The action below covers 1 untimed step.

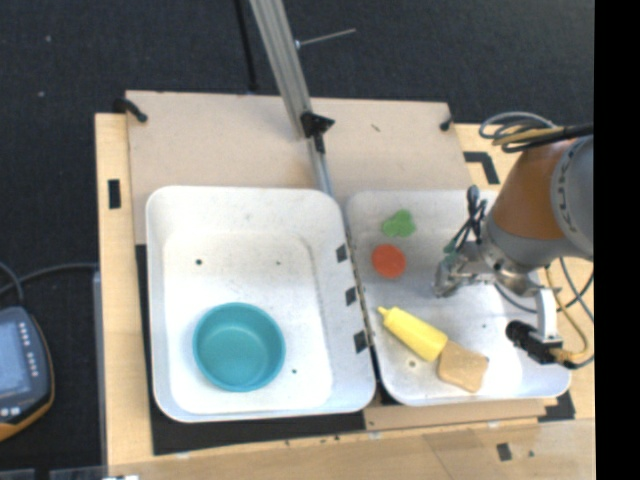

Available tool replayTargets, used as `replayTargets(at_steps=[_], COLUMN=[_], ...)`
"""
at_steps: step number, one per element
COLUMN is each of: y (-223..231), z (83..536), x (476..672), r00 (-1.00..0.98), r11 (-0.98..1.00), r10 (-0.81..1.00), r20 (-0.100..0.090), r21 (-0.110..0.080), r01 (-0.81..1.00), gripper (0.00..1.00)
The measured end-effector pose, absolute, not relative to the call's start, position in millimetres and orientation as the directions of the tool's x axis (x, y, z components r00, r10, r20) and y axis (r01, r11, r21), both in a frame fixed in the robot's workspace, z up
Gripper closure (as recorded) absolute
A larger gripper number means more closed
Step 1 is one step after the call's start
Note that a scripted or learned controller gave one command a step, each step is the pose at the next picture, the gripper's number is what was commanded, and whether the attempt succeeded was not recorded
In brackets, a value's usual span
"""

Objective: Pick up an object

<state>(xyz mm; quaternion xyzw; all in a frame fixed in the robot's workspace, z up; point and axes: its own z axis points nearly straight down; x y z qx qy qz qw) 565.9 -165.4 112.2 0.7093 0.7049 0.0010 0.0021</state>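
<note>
Bottle [411, 332] yellow, lying in right bin [425, 393] beside tan sponge [464, 368]. Red ball [389, 261], green piece [399, 224] farther back. Gripper [447, 277] low near right bin's middle, grip state unclear. Teal bowl [238, 345] in left bin [170, 268].

Shallow white plastic bin, left [180, 218]: at nine o'clock of the bench. Shallow white plastic bin, right [425, 208]: at three o'clock, just beside the left one. Flat tan wooden bench board [220, 138]: beneath both bins. Slanted grey metal pole [280, 48]: at twelve o'clock. Grey handheld control pendant with screen [20, 368]: at eight o'clock, on dark floor.
</note>
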Motion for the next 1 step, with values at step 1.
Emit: replayTargets(at_steps=[1], y=[-162.4], z=[174.8], x=[572.2], r00=[-0.003], r11=[0.003], r10=[1.000], r20=[-0.002], r21=[0.008], r01=[1.000], gripper=[1.00])
